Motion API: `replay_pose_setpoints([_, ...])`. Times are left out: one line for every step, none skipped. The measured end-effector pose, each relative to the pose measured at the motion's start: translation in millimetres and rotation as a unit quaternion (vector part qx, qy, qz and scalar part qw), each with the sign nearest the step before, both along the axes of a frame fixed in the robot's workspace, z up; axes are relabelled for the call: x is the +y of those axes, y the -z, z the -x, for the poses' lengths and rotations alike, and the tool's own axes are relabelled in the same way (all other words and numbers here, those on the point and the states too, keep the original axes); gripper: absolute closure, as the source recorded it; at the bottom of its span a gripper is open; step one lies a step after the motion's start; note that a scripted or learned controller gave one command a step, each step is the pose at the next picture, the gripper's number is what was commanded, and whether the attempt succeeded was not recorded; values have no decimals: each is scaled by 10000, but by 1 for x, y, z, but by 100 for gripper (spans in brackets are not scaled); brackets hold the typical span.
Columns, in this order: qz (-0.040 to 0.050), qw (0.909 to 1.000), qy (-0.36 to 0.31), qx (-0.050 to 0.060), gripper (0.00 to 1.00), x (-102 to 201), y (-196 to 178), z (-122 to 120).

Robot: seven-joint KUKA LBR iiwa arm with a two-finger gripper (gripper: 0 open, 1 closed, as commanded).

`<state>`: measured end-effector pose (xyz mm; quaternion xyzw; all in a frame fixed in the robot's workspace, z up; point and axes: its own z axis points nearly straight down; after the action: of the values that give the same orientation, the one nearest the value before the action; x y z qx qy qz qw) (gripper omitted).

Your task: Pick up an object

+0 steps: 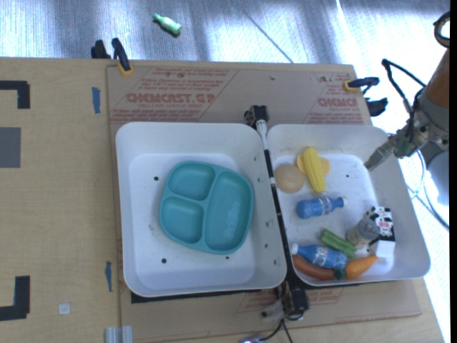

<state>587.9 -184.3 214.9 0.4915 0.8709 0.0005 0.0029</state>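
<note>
The right bin [400, 191] holds a jumble of small toys. Among them are a yellow corn cob [313, 167], a tan round piece [290, 179] and a blue bottle [319, 206]. Nearer the front lie a green piece [337, 241], a second blue bottle [323, 256], an orange carrot [361, 265] and a grey cylinder [360, 231]. A black-and-white box [383, 222] stands by the right wall. My gripper [370, 163] hangs over the bin's back right part, tilted down to the left. It looks shut, with nothing in it, and it is apart from every toy.
A teal divided plate [207, 207] lies in the left bin [136, 191]. Black and orange clamps [121, 57] hold the cardboard sheet at the back. Cables [400, 81] run by the arm on the right. A small green object [168, 24] lies on the floor beyond the bench.
</note>
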Motion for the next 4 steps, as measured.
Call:
replay_pose_setpoints([-19,9929,1187,35,100,75,-13,61])
replay_pose_setpoints([-17,9929,1189,34,0,75,-13,61])
replay_pose_setpoints([-10,9999,151,17,0,138,30,11])
replay_pose_setpoints([-9,9999,153,16,0,138,30,11])
